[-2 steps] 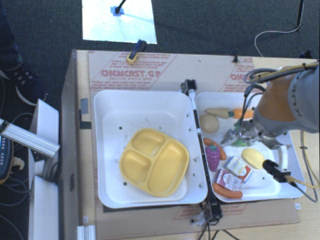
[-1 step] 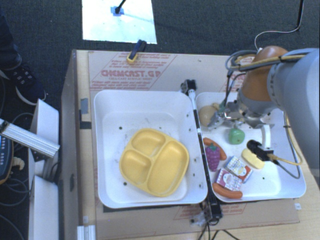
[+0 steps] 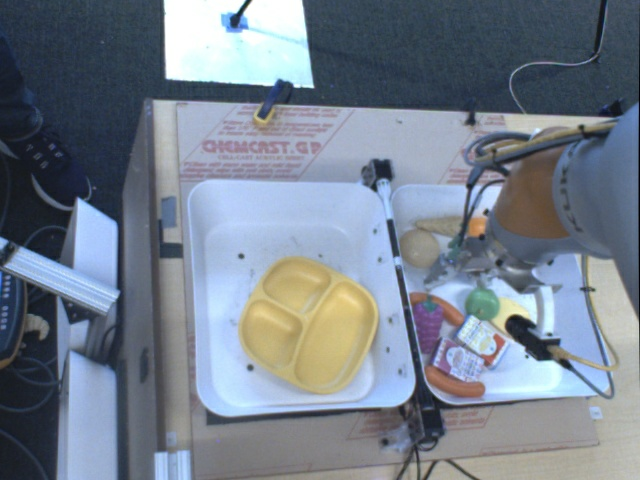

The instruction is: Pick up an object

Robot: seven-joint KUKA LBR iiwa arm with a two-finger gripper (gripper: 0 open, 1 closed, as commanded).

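While the arm leans in from the right, the gripper sits low over the right bin; open or closed, cannot tell.
Right bin, near side: green ball, purple piece, red-and-white packet, hot dog, clustered just beside the gripper. Beige lump far left. Left bin holds yellow divided plate.

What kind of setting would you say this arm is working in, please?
Probably a robotics lab bin-picking bench: two white bins on a protective board, toy food such as a green ball beside a yellow divided tray, and loose cables.
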